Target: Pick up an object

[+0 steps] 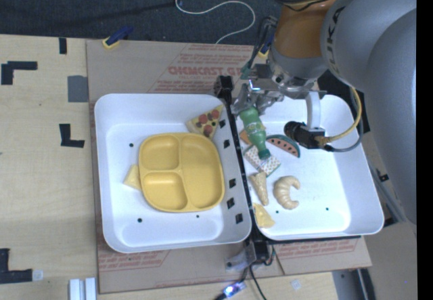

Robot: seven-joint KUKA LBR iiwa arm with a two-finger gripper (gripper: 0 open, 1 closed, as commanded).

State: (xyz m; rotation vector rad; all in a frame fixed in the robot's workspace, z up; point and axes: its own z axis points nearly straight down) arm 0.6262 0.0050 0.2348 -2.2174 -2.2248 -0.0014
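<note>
While the arm [365, 34] hangs over the right bin [338, 217], you've got two white bins on the surface, and the left bin [115, 156] carries one yellow tray [181, 172], the biggest thing there, with a pizza slice [206, 122] at its upper right edge. Over on the right, count them: one green bottle [255, 131], one watermelon slice [283, 145], one croissant [287, 191], one checked wrapper [264, 163], plus a couple of small yellowish bits by the divider. Your gripper [252, 99] sits right at the bottle's top end, against the left wall of that bin; whether it's open or clamped, I can't tell from this angle. That bottle looks like a light, stiff plastic toy, smooth and likely slippery, so take it across the body, not the narrow neck.
</note>
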